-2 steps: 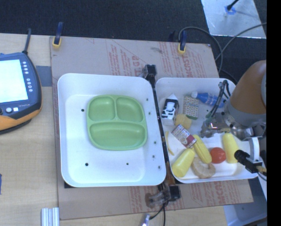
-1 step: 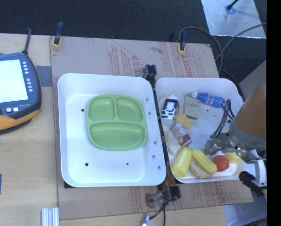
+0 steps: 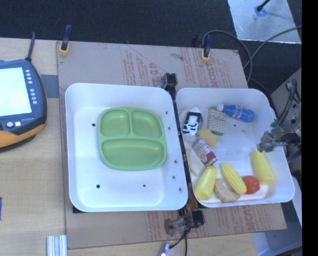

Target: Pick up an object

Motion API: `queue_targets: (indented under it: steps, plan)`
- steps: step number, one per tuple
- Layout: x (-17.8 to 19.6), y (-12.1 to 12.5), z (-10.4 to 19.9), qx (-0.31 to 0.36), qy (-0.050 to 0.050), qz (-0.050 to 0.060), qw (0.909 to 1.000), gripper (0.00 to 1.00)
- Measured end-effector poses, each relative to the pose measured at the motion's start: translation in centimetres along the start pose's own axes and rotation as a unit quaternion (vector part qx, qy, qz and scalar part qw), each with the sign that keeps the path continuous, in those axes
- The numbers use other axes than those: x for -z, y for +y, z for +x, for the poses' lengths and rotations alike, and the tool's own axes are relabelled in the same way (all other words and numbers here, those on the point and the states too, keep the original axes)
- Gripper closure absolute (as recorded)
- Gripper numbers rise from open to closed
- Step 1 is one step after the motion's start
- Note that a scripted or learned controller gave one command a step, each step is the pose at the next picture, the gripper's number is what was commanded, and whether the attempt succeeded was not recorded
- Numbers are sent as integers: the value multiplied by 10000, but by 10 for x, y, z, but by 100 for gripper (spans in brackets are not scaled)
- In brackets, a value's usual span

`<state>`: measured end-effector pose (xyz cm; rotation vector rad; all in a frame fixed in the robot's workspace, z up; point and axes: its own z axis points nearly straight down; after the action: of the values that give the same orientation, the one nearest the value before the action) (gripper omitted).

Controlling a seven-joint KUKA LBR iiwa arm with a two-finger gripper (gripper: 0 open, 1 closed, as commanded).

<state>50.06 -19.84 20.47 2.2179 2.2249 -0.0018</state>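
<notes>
Since the toys are heaped in the right bin (image 3: 265,97), gripper (image 3: 267,143) sits at that bin's right wall, just above a yellow corn cob (image 3: 262,167); likely target. Claw state: cannot tell. Green divided plate (image 3: 131,138) lies in neighbouring bin.

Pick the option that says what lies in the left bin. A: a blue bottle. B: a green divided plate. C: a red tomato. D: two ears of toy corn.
B: the green divided plate sits alone in the left bin, while the blue bottle, corn and tomato lie in the right bin.
</notes>
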Motion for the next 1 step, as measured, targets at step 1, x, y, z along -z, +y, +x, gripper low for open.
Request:
queue_targets:
  steps: [1]
  plan:
    - [0,0,0,1,3,4,10000,0]
